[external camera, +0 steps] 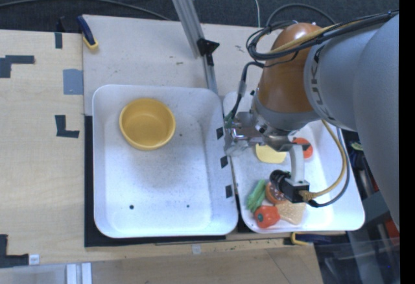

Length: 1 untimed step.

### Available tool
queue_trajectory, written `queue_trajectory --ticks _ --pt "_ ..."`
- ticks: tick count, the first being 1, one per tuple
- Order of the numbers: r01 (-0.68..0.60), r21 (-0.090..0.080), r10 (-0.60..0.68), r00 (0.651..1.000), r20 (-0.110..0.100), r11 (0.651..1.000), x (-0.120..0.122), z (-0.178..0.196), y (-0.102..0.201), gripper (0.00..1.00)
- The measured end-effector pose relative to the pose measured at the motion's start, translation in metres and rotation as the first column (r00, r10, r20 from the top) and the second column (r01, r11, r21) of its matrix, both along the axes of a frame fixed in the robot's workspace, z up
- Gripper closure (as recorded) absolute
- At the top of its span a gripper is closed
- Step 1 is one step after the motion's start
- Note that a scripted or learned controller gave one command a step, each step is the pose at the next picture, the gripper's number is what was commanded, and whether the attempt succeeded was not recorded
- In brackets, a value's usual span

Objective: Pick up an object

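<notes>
From my station I see the gripper (239,133) low over the near-centre edge of the right shallow white plastic bin (340,211), close to the wall it shares with the left shallow white plastic bin (162,192). The grey arm and its orange band cover most of the tool from above, so I cannot tell whether it is spread or pressed together, and I see nothing gripped in it.

The pickable things are these:

- A pale yellow flat piece (271,155) lies just beside the gripper, on the arm's side, partly under the wrist.
- A small orange-red piece (305,149) lies a little beyond it.
- Further from the gripper, toward the lower edge of the view, is a cluster of toy food. It holds a green pod-shaped piece (257,194), a red round tomato-like piece (266,216) and a tan wedge (292,213), lying close together or touching.
- A round yellow plastic bowl (147,122) sits upright in the left bin, well apart from the gripper on the side away from the arm.
</notes>
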<state>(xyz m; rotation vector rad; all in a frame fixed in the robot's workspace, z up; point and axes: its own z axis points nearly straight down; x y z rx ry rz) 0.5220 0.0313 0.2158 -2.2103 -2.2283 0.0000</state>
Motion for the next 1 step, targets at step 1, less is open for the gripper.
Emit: queue_trajectory --ticks 1 --pt "0.001 -0.001 -0.001 1.0 -0.002 1.0 -0.0112 -0.0052 0.0537 1.0"
